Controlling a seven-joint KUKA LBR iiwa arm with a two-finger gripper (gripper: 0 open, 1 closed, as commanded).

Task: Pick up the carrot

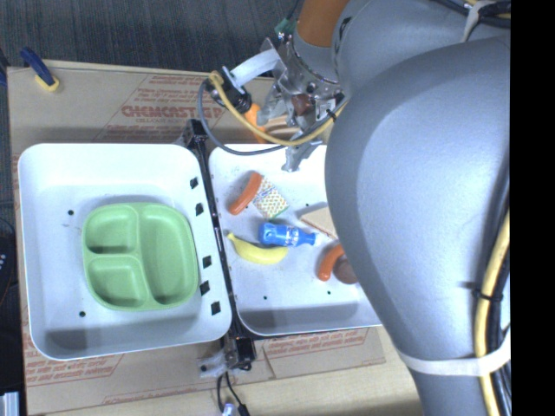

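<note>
The carrot [245,192], a short orange stick with a redder end, lies in the right bin [286,319] near its far left corner, beside a small checkered block [270,200]. My gripper [293,141] hangs above the bin's far rim, up and to the right of the carrot and apart from it. Cables and the wrist body crowd around it. Nothing from the bin is seen in the gripper.
The right bin also holds a blue bottle [286,235], a banana [257,250], a tan wedge [319,221] and an orange-red sausage-like piece [327,263] partly under the arm. A green divided plate [139,254] sits in the left bin [35,232]. The arm's bulk covers the right bin's right side.
</note>
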